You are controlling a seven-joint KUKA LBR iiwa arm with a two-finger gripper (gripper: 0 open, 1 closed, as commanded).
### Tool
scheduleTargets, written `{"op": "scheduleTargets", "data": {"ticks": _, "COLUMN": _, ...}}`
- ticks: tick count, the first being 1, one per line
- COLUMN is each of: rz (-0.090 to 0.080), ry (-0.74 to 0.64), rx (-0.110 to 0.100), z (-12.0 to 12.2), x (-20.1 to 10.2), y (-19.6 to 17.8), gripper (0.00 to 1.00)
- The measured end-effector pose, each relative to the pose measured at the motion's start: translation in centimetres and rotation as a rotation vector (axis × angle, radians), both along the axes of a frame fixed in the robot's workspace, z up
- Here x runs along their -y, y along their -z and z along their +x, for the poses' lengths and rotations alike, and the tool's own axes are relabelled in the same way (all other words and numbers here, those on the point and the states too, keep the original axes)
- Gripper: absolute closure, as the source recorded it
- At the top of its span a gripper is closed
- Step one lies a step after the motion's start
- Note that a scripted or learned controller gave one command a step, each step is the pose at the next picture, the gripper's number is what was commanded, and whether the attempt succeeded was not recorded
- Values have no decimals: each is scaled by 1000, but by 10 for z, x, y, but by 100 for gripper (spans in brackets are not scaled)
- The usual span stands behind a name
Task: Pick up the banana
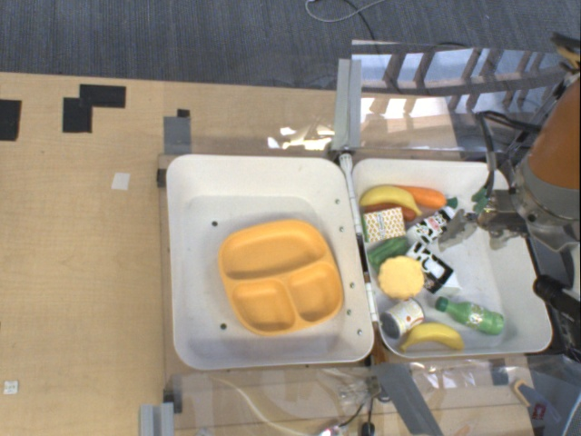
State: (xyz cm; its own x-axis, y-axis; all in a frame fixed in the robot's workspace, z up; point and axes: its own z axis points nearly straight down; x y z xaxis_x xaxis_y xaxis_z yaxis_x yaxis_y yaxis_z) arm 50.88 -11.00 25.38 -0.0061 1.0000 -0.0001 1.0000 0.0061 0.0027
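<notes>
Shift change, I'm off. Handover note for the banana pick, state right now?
Gripper: over the right bin, nothing visibly held; finger state unclear.
Bananas: two in the right bin, one at the far left corner beside the carrot, one at the near edge below the green bottle.
Left bin holds the orange tray.
Done: nothing picked.
Left: grasp and lift a banana.

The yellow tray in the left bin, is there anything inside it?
The yellow tray has three compartments, and all three look bare. It rests on the left bin; whatever lies beneath the tray is covered.
</notes>
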Motion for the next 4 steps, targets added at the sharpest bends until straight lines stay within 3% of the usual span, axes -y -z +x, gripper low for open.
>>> {"op": "scheduleTargets", "data": {"ticks": 1, "rz": -2, "ry": -97, "rx": 4, "z": -20, "x": 41, "y": -41, "gripper": 0}}
{"op": "scheduleTargets", "data": {"ticks": 2, "rz": 1, "ry": 322, "rx": -2, "z": 72, "x": -6, "y": 79, "gripper": 0}}
{"op": "scheduleTargets", "data": {"ticks": 3, "rz": -1, "ry": -176, "rx": 5, "z": 121, "x": -54, "y": 64, "gripper": 0}}
{"op": "scheduleTargets", "data": {"ticks": 4, "rz": -1, "ry": -406, "rx": 2, "z": 83, "x": -13, "y": 91, "gripper": 0}}
